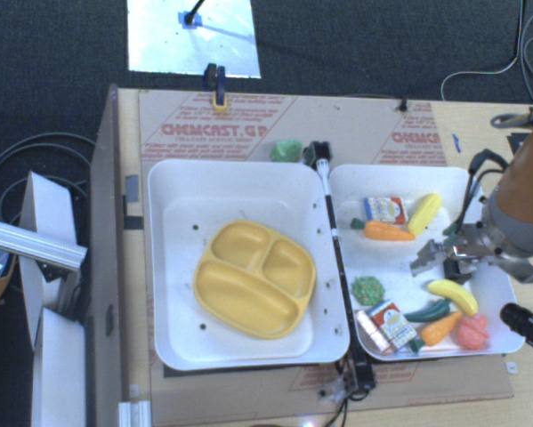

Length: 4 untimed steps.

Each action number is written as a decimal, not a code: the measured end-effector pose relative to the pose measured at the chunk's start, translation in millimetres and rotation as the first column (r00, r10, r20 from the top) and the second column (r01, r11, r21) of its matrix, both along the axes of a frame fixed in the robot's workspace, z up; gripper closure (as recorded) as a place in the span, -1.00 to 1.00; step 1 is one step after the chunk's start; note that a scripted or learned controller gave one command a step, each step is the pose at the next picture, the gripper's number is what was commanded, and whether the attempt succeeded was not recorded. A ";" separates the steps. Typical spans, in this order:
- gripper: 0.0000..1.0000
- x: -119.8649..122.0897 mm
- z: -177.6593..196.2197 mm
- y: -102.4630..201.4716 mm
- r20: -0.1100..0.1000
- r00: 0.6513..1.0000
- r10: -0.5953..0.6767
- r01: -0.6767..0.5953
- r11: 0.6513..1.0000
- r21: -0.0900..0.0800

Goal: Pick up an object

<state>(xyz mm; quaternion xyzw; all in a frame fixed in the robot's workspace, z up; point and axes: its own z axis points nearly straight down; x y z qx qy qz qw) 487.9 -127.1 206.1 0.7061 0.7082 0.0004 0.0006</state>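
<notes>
tray: yellow divided tray (253, 278) in left bin (173, 238)
surface: brown board (248, 127), red print
clamp: blue-yellow clamp (216, 84) at board's far edge
sheet: shiny sheet (192, 23) on dark floor (44, 52)
cables: black cables (21, 163) at left
green bit: green thing (286, 150) behind bins

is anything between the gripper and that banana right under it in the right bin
Nothing visible does. The gripper hangs just above and left of the banana, with bare bin floor between them.
</notes>
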 end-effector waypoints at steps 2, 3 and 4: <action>-1.00 29.6 -24.2 -81.0 -0.002 1.000 -0.009 0.009 1.000 -0.003; -1.00 123.1 -38.8 -29.8 0.006 1.000 0.009 -0.009 1.000 0.001; -1.00 118.0 -103.5 -37.2 0.016 1.000 -0.001 0.001 1.000 -0.006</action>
